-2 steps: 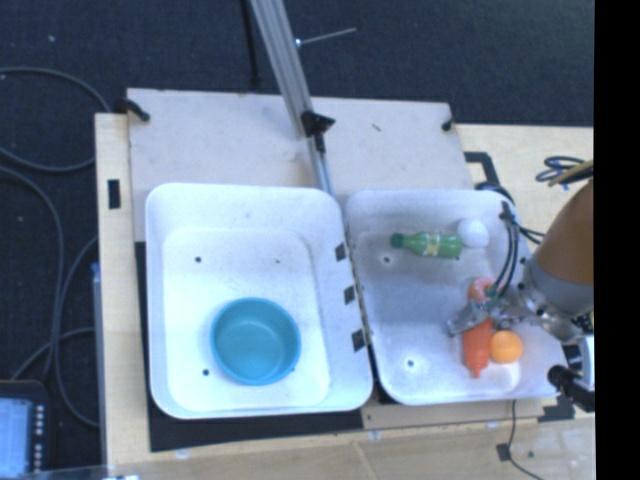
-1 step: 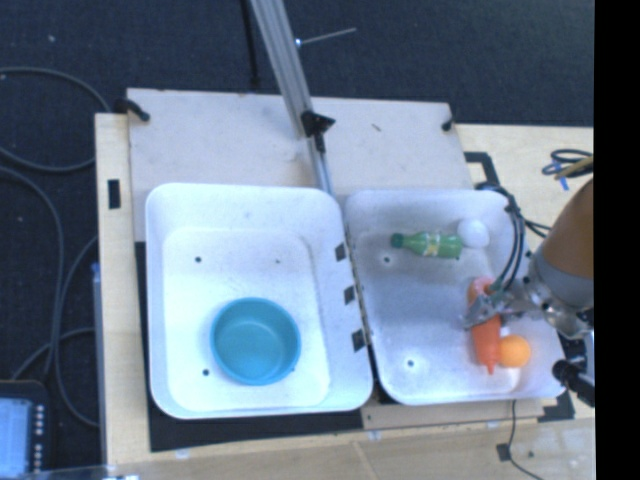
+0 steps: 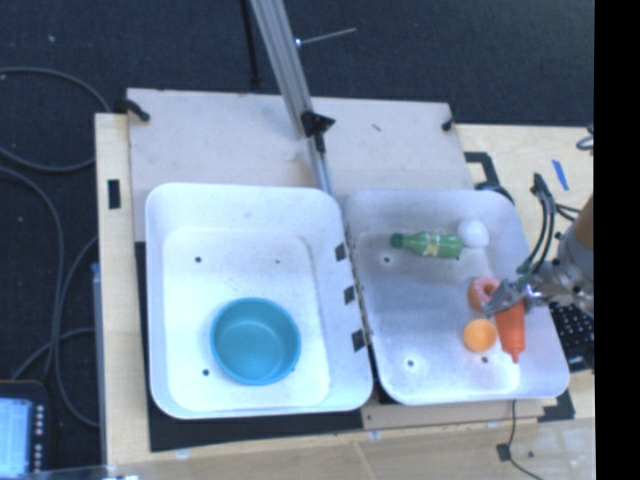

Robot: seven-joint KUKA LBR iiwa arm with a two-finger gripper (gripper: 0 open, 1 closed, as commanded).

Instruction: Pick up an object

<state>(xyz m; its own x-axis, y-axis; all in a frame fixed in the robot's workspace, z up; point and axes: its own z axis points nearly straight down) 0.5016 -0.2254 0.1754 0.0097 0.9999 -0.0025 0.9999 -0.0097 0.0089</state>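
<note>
Down at the near side, the left bin [image 3: 170, 268] holds a blue bowl [image 3: 256, 341], sitting upright toward its front edge. Across the divide, the right bin [image 3: 420, 378] carries the action: an orange ball [image 3: 480, 336] lies near the front right, just beside an orange-red carrot-shaped toy [image 3: 512, 333] that lies lengthwise along the bin's right side. Right above them, the gripper [image 3: 512, 296] comes in from the right edge, low over the carrot toy's upper end, with a pink ring-like piece [image 3: 483, 290] just to its left. How wide the fingers stand, and whether anything sits between them, I cannot tell from here; the metal blurs into the toys. Farther back in the same bin, a green bottle [image 3: 428, 244] lies on its side, its base touching a white ball [image 3: 473, 233]. Beyond the bins, a grey metal post [image 3: 285, 53] slants up off the bench [image 3: 220, 148]
</note>
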